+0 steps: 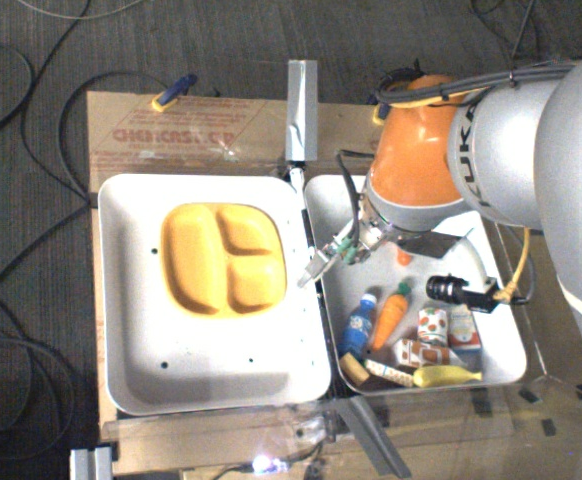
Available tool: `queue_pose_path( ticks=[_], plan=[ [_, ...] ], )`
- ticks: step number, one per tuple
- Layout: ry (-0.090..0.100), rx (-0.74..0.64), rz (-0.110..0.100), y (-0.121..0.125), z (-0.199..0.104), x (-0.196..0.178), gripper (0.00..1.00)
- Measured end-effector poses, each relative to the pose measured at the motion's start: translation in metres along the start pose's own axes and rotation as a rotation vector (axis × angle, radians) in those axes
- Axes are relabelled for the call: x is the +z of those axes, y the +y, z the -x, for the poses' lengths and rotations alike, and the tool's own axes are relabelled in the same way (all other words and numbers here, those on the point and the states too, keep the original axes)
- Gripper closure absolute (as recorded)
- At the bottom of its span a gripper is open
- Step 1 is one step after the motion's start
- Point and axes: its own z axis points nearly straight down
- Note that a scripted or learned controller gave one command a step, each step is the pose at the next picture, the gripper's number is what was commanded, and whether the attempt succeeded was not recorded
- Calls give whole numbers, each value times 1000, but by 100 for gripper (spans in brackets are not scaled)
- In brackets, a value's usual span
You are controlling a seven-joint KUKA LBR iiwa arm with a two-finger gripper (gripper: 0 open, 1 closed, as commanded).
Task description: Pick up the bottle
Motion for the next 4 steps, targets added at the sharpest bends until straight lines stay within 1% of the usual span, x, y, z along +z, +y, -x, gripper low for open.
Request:
queue_pose_path(
  ticks=[1,2,3,4],
  plan=[
    [0,-3,-1,-80,-8,-13,0],
    [0,166,-1,-51,57,0,0],
    [1,167,-1,-32,-36,0,0],
    [0,271,-2,-61,12,0,0]
  ],
)
